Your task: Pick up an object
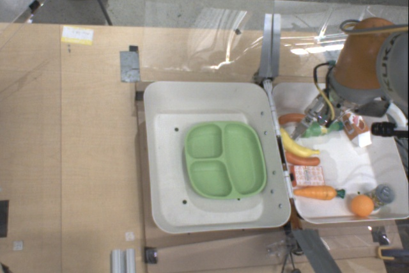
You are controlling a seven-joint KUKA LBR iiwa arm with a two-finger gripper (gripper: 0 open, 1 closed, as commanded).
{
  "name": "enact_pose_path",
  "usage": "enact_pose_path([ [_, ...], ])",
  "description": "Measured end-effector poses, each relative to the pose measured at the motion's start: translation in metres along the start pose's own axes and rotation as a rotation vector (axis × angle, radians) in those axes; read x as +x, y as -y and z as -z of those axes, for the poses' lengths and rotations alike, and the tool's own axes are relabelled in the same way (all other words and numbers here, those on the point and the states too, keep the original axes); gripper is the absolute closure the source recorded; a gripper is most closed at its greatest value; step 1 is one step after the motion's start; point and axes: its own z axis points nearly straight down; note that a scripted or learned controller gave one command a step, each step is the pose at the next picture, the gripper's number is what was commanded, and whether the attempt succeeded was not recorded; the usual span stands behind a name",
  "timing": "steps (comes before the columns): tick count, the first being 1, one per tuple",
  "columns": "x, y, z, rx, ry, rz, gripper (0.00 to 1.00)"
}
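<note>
My gripper (311, 121) reaches down into the right bin (358, 153) at its upper left part, under the grey and orange arm (365, 67). Its tip is right over a small green object (316, 132) and just above the yellow banana (298, 146). A red sausage (289, 118) lies to its left by the bin wall. Lower in the bin lie a red-and-white packet (307, 174), a carrot (316, 192) and an orange ball (362, 205). I see nothing lifted off the bin floor.
The left bin (211, 99) holds a green three-part plate (225, 159). A brown-and-white packet (354, 126) lies right of the gripper, and a grey round object (383, 193) is near the orange ball. A metal divider post (271, 48) stands between the bins.
</note>
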Motion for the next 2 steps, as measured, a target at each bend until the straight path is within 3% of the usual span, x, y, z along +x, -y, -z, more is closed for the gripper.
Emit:
enact_pose_path([
  [1, -0.001, -0.003, 0.013, -0.008, 0.007, 0.003, 1.00],
  [2, 0.030, -0.055, 0.100, -0.007, -0.007, -0.146, 1.00],
])
